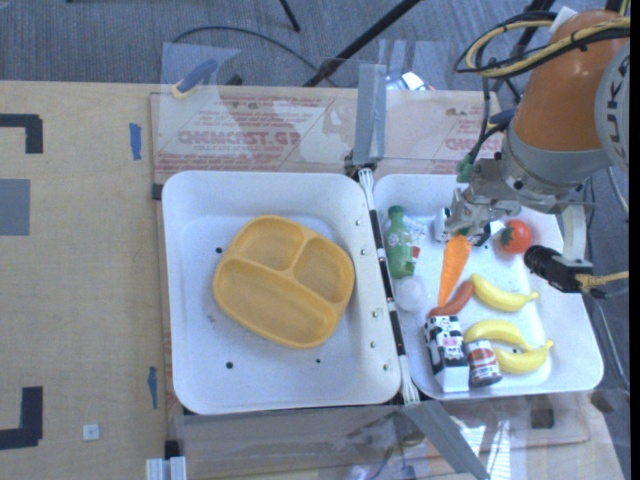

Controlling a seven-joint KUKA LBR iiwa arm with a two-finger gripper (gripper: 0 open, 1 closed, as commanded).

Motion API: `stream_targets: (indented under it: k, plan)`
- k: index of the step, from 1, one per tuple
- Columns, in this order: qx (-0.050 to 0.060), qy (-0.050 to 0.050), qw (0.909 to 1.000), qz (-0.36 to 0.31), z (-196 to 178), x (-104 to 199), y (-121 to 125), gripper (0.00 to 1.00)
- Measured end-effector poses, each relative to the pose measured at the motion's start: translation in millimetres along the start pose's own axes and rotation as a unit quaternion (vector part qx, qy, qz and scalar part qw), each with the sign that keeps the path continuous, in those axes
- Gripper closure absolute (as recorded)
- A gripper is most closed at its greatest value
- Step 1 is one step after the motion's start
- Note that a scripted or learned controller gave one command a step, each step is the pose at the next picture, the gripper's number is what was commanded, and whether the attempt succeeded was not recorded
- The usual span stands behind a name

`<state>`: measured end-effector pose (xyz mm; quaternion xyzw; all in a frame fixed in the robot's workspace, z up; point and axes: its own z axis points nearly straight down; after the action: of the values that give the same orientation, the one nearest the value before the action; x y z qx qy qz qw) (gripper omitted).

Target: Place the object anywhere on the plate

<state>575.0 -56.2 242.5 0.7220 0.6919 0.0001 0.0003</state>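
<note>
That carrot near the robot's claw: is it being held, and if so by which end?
It cannot be told. The end effector hangs right over the carrot's top end in the right bin, but a grip isn't visible.

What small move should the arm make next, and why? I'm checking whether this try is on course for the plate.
Probably a short descent onto the carrot. The gripper hangs just above the carrot's top end in the right bin, with nothing seen between its fingers, and the yellow plate in the left bin carries nothing yet.
</note>
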Motion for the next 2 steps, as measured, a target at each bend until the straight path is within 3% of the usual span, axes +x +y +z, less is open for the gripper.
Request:
stream_targets:
  k: [1,2]
  plan:
    - [0.001,0.001,0.9811,-0.193,58,71,22,1.00]
    - [0.001,0.001,0.9761,-0.217,58,122,-2,1.00]
